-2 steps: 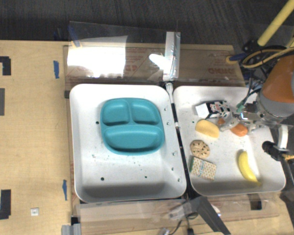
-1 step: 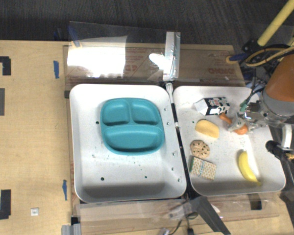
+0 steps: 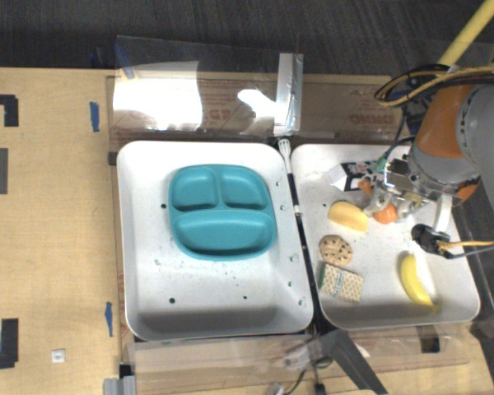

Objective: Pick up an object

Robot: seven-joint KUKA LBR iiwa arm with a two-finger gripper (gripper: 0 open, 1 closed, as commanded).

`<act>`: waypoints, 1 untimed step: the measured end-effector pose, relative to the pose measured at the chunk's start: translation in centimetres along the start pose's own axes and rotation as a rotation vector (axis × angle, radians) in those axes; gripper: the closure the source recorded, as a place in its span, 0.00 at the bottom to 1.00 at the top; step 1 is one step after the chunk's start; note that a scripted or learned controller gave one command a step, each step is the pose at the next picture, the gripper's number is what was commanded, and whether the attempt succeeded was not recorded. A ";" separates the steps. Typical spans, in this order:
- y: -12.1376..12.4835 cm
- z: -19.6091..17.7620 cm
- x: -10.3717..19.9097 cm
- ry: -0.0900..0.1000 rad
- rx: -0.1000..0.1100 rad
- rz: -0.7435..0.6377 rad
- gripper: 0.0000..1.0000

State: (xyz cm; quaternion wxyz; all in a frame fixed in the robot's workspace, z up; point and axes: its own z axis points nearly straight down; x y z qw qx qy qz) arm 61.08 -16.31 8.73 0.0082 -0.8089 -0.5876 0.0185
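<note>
The banana (image 3: 415, 280) lies in the right bin (image 3: 465, 307), near the right front corner, its long axis running from far-left to near-right, with the near tip pointing toward the bin's front right rim. A pale yellow lemon-shaped piece (image 3: 347, 216) lies farther left in the same bin, long axis roughly left to right. In front of it sit a round cookie (image 3: 336, 248) and, nearer still, a square cracker (image 3: 342, 284), the two close together. A small orange item (image 3: 384, 214) lies just right of the yellow piece. The claw (image 3: 393, 194) is low over the far part of the right bin, directly above or against the orange item; contact cannot be confirmed, and whether the claw is open or closed cannot be told. The left bin (image 3: 140, 303) holds a teal divided tray (image 3: 222, 211), its wide compartment nearest. Both bins rest on the counter (image 3: 41, 262).
</note>
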 end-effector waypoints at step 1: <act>-2.5 -12.7 9.8 0.023 -0.042 -0.028 1.00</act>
